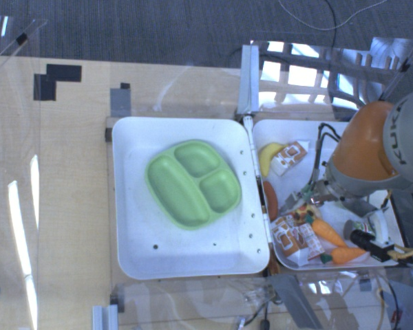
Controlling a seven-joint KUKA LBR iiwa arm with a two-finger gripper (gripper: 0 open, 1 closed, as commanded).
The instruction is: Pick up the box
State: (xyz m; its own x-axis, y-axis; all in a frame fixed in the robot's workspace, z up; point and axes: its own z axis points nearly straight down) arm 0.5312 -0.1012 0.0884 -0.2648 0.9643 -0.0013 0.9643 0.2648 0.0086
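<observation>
Wooden bench [55, 205] | white bins [134, 253] | dark carpet [124, 19] | tool [310, 196] state unclear

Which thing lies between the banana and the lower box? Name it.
In the camera view, a reddish sausage lies along the right bin's left wall, between the banana and the lower box.

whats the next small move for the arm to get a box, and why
Probably lower the tool a little toward the box lying near the front of the right bin. The tool hangs just above and behind that box, with carrots crowding its right side, so a short, careful descent seems safest.
</observation>
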